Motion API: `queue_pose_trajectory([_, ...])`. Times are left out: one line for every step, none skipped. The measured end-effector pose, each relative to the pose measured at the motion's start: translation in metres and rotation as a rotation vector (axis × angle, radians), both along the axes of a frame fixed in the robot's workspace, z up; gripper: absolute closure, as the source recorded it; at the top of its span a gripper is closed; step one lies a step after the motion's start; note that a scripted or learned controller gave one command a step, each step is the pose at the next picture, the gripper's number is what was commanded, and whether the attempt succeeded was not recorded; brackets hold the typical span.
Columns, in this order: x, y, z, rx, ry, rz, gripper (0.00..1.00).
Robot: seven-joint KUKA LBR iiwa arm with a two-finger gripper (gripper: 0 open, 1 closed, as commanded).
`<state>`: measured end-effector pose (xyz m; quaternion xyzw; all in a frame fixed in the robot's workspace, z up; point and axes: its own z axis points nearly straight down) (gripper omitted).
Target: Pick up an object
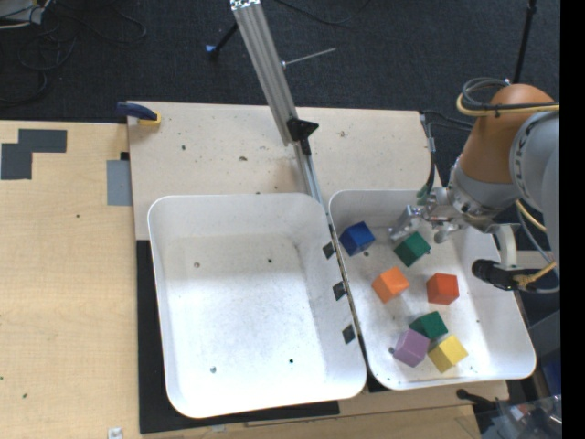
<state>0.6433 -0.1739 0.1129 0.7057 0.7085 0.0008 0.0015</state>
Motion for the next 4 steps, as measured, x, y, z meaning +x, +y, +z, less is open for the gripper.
queue_pose_trajectory([-0.001, 0.0, 0.007, 0.002, 0.005, -0.001, 1.0])
queue_pose_trajectory([0.004, 0.005, 0.068, 0.0, -0.001, 0.001, 1.0])
queue_pose_trajectory([0.006, 0.003, 0.132, -0.001, -0.003, 0.002, 1.0])
queue_pose_trajectory([0.007, 0.002, 0.143, 0.001, 0.003, 0.005, 1.0])
